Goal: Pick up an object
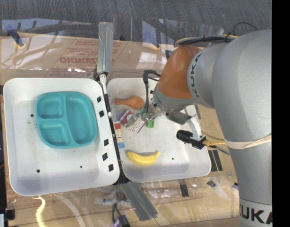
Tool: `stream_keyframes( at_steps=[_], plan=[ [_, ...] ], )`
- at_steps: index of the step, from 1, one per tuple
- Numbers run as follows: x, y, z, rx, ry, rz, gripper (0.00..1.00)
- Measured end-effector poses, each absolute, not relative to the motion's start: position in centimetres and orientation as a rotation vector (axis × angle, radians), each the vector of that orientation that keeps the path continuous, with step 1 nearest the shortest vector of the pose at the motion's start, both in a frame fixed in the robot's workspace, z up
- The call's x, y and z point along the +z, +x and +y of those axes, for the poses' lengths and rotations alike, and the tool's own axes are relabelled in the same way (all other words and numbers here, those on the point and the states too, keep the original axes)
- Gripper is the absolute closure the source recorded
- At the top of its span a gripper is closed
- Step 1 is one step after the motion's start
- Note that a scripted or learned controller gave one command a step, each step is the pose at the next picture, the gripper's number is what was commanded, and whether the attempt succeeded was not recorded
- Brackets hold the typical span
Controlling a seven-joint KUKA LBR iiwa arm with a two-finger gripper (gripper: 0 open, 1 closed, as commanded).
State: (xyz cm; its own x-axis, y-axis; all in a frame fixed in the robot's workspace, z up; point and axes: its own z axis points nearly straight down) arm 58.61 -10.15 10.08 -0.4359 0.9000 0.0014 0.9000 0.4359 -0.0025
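The right bin (183, 167) holds a yellow banana (143, 157) near its front, an orange-brown drumstick-shaped toy (130, 101) at the back left, and a small striped packet (133, 122) with a red piece beside it. My gripper (147, 116) is low in this bin, right at the packet's right end and over a small green object (150, 123). The arm's orange band (178, 77) sits just behind it. I cannot see whether anything is held.
The left bin (17, 164) carries a teal divided plate (66, 118). A black divider with clips (109, 136) runs between the bins. A black cable fitting (190, 138) hangs over the right bin's right side. Open white floor lies around the banana.
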Motion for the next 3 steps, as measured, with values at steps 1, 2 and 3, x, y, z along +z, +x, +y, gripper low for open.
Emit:
stream_keyframes(
  at_steps=[1, 2, 3],
  plan=[
    [19.2, 58.2, -7.8, 0.0, -1.654, -2.671, 1.0],
    [19.0, 61.3, -4.9, 0.004, -1.959, -2.453, 1.0],
    [19.1, 63.5, -5.3, 0.003, -2.166, -2.274, 1.0]
  ],
)
